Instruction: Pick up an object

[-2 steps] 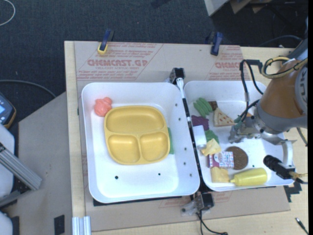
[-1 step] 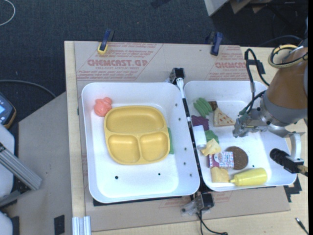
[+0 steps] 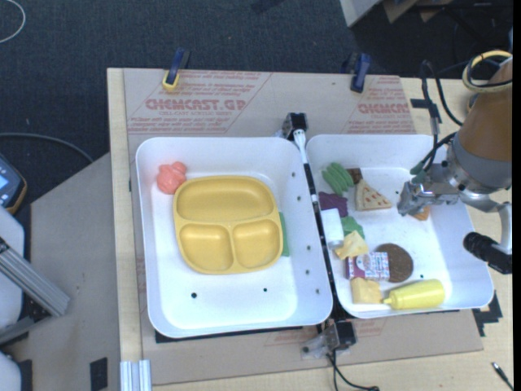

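The gripper (image 3: pixel 418 204) hangs low in the right bin (image 3: pixel 456 287), near its 2 o'clock side; whether its fingers are wide or closed cannot be told, though a small orange thing (image 3: pixel 421 213) shows just beneath it; nothing is plainly held. Toward 9 o'clock of the gripper lies a sandwich wedge (image 3: pixel 374 198), with a green leafy piece (image 3: pixel 336 176) beyond it; toward 7 o'clock sit a brown round cookie (image 3: pixel 399 261), a small printed packet (image 3: pixel 368 265) and a yellow bottle (image 3: pixel 416 294), crowding the bin's near half. The left bin (image 3: pixel 163 296) holds a yellow divided plate (image 3: pixel 227 222) with a pink toy (image 3: pixel 171 177) at its 10 o'clock. Both bins rest on a brown board (image 3: pixel 203 100) printed in red with "CHEMCAST GP", held by two clamps (image 3: pixel 173 70) at 12 o'clock; dark carpet (image 3: pixel 81 39) lies beyond.
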`<state>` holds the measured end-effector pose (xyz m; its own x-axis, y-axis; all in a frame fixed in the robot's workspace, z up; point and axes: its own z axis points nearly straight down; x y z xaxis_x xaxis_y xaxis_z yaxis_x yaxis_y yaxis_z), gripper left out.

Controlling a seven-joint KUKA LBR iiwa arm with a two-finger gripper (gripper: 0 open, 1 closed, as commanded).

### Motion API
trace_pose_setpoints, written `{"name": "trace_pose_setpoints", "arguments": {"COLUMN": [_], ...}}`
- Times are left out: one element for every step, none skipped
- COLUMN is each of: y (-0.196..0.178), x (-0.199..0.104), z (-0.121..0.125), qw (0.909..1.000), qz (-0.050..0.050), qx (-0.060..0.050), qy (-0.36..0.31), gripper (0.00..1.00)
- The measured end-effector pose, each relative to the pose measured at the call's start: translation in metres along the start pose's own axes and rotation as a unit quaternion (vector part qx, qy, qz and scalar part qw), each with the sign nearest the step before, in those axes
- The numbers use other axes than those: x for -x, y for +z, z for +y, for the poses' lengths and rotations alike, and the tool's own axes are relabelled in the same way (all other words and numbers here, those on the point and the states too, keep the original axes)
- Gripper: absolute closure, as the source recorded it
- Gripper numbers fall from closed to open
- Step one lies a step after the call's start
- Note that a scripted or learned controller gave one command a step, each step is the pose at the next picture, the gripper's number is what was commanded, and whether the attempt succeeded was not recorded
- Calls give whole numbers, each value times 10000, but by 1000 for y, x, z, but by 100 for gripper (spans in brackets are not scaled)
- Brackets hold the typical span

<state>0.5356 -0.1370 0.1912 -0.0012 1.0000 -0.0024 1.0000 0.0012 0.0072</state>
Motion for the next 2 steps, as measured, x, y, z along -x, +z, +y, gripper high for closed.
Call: {"name": "trace_pose_setpoints", "arguments": {"y": [-36,-45], "x": [0,-45], "z": [2,37], "qw": [10000,10000], "qz": [-1,14], "qx": [-1,-7], "qy": [-1,-28], "gripper": [100,100]}}
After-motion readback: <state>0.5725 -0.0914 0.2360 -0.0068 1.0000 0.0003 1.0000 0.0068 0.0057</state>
